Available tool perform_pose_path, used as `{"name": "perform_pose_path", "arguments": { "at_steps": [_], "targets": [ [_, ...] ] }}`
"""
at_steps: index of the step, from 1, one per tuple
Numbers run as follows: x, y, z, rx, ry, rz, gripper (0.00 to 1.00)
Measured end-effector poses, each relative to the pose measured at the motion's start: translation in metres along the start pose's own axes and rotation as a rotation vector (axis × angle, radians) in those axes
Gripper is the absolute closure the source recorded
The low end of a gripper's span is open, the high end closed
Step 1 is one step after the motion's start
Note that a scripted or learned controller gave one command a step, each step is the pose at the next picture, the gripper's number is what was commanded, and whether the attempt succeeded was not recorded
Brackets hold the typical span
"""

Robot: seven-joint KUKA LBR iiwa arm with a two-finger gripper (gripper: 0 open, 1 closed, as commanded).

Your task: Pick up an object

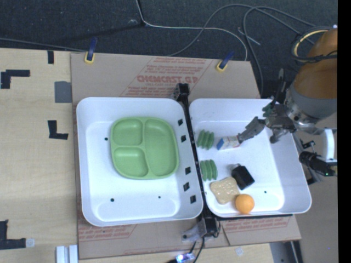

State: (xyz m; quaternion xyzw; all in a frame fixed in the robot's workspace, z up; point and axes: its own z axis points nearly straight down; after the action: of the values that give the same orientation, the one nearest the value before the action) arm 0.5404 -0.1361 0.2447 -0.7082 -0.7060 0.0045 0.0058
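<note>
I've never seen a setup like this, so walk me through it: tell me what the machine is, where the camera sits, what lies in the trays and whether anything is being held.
One camera looks down at a slant on a bench with two shallow white bins. The grey and orange thing on the right is a robot arm; its gripper reaches into the right bin. The left bin holds a green divided plate. The right bin holds two green ridged pieces, a small blue and white item at the gripper's tip, a black block, a tan cracker-like piece and an orange ball. Whether anything is gripped is too small to tell.
</note>
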Motion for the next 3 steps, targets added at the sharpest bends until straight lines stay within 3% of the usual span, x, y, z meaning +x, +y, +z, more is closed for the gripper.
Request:
{"name": "perform_pose_path", "arguments": {
  "at_steps": [1, 3],
  "targets": [
    [0.000, 0.002, -0.007, -0.013, -0.002, -0.004, 0.00],
    [0.000, 0.009, 0.081, -0.009, -0.002, -0.004, 0.00]
  ]
}}
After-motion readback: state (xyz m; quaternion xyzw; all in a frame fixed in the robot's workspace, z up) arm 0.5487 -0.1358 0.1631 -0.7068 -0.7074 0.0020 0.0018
